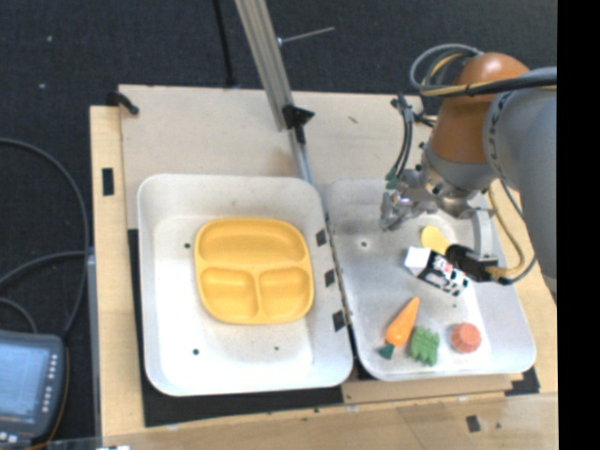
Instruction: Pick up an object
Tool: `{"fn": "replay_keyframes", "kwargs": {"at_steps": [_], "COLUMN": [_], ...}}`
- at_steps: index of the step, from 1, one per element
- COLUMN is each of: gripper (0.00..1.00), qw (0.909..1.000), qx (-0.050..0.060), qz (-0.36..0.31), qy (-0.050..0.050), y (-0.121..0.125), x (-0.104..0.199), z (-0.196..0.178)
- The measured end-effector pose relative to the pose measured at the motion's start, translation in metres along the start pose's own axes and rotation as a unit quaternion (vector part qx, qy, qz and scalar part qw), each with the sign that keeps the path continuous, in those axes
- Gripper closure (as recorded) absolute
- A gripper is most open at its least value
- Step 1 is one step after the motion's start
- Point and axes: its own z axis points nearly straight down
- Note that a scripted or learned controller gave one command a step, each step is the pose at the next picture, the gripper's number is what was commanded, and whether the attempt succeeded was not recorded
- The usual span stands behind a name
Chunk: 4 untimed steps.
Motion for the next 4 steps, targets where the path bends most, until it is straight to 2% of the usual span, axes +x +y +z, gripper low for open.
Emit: {"fn": "replay_keyframes", "kwargs": {"at_steps": [1,3,4], "gripper": [1.0,1.0,1.0], "qw": [1.0,1.0,1.0], "qx": [0.0,0.002,0.002], "qz": [-0.001,-0.003,-0.003], "qy": [0.0,0.001,0.002], "y": [0.002,0.022,0.02], "x": [-0.002,0.105,0.158], "z": [-0.047,-0.046,-0.062]}}
